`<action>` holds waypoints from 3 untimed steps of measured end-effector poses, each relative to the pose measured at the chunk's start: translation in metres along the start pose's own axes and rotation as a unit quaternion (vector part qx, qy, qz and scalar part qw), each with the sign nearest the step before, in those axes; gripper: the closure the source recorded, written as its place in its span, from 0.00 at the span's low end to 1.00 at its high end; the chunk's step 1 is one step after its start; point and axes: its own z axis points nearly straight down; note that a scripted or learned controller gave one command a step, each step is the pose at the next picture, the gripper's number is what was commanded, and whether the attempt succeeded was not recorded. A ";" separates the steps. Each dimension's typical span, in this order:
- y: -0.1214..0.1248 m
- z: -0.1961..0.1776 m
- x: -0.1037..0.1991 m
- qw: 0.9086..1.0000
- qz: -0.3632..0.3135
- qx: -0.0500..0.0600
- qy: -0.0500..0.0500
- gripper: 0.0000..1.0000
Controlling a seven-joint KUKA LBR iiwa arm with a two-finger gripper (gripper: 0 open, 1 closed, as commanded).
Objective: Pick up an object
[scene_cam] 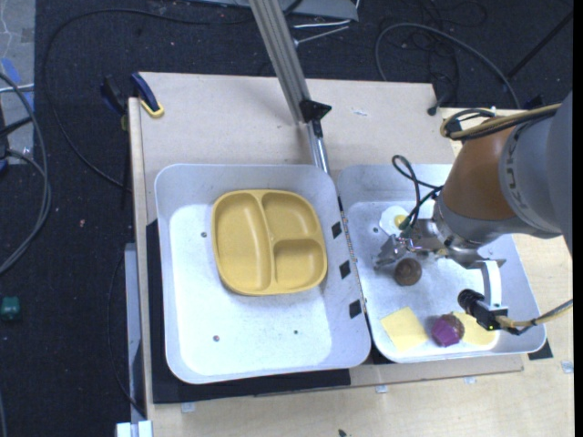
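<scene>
Gripper [398, 255] sits low in right bin [519, 271] touching brown obj [407, 272] (can't tell if it's clenched or released), so it may nudge obj away w/o grasping.

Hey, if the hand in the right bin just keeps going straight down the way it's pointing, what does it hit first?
Most likely the brown ball: the hand sits right over it, low in the right bin. Depth is hard to judge from this slant, so it may already be touching.
</scene>
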 end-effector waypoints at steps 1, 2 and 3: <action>0.001 -0.013 -0.001 1.000 0.001 -0.002 0.000 1.00; 0.005 -0.077 -0.004 1.000 -0.001 -0.001 0.001 1.00; 0.017 -0.129 -0.004 1.000 -0.002 -0.002 0.001 1.00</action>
